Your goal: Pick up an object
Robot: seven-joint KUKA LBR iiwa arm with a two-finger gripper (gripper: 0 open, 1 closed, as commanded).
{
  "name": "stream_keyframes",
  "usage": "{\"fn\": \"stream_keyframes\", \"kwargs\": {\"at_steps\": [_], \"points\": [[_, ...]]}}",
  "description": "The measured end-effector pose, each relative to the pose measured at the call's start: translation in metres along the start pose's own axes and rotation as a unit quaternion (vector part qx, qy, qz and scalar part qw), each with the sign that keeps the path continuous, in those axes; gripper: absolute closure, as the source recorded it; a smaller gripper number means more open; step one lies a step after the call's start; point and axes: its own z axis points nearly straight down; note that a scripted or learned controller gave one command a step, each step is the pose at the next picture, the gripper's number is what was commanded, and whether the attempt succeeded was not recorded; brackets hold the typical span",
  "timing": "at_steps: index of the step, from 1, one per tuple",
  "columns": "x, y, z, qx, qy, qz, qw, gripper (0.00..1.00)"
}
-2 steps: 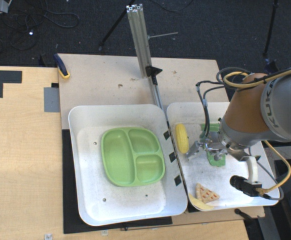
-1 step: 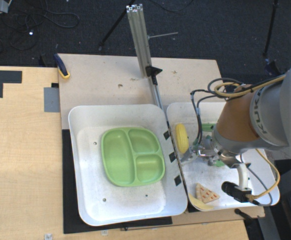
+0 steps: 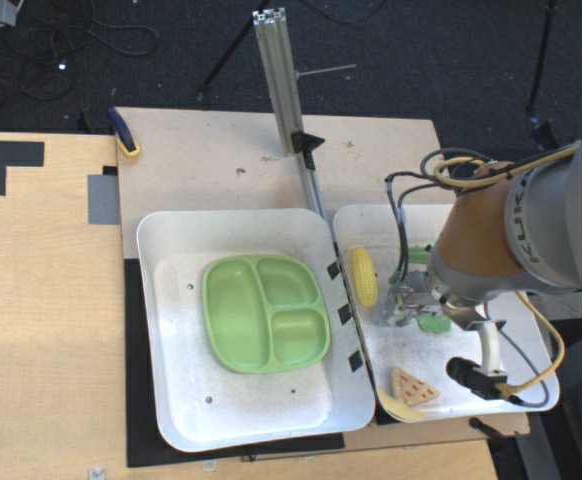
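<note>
The gripper (image 3: 408,306) worked low in the right bin (image 3: 386,230); its grasp state could not be told. A small green object (image 3: 434,322) lay just beside it, mid-bin.

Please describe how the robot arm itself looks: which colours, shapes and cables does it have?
The arm is a thick, rounded grey cylinder with a wide orange band above the wrist. Black and yellow cables loop over the top of it, and another yellow and black cable curves along its lower side. The pincer is small, metallic grey, at the end of the wrist.
</note>
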Motion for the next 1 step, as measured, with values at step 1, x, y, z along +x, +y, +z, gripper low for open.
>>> {"fn": "stream_keyframes", "kwargs": {"at_steps": [1], "points": [[-0.0013,0.0002,-0.0632,0.002,-0.002,-0.003,1.0,1.0]]}}
